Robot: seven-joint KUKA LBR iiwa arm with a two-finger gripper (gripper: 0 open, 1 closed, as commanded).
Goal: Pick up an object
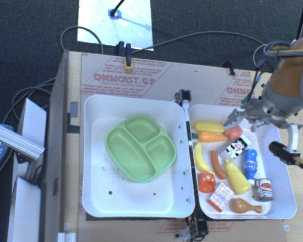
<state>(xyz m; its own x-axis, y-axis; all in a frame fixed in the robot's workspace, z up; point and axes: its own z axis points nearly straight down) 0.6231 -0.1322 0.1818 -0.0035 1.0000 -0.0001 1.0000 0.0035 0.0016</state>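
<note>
Gripper (238,118) with fingers spread open, low over the pink toy (234,132) near the far edge of the right bin (288,204). Probably light, hard, smooth plastic; best pinched across the middle. Left bin (96,140) holding a green divided plate (141,148); right bin crowded with toy food

One fixed camera, high above the bench (144,73), looks down at a slant, taking in both white bins (92,191) whole from a moderate distance; the arm (294,71) enters from the right.
</note>
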